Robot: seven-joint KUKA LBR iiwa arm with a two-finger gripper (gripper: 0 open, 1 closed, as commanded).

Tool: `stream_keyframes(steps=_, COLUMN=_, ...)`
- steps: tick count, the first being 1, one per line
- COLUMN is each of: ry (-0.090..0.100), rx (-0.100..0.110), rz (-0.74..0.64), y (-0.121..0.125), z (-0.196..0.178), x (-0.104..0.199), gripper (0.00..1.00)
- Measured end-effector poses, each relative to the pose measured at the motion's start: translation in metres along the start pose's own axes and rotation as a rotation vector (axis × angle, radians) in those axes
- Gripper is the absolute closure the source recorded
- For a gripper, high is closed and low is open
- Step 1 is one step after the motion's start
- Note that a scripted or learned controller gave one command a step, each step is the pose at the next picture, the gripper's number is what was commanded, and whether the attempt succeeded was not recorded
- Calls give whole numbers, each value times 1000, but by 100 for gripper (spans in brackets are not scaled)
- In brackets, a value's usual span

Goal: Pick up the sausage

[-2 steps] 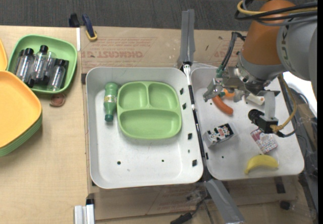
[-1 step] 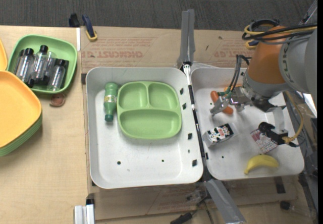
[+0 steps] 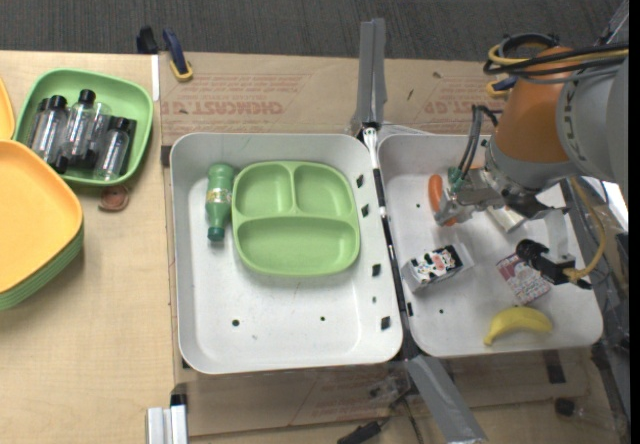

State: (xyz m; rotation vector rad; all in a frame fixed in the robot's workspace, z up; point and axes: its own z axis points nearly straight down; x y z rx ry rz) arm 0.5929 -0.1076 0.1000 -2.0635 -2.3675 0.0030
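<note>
Arm bent low, tool (image 3: pixel 452 212) beside sausage (image 3: pixel 436 190) (right bin (image 3: pixel 570 327))

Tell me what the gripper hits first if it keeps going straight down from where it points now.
Most likely the sausage, just beside the gripper, else the right bin's floor; depth is unclear.

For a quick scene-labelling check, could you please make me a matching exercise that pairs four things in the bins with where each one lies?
Things:
1. green bottle
2. banana
3. sausage
4. green divided plate

Places:
A. right bin, near front edge
B. middle of left bin
C. left bin, just left of the plate
D. right bin, beside the gripper

Pairs: 1-C, 2-A, 3-D, 4-B
</note>
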Motion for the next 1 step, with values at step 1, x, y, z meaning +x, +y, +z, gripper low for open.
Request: stream_keyframes(steps=1, ry=-1, rx=-1, rz=142, y=68, z=-92, x=28, gripper=100)
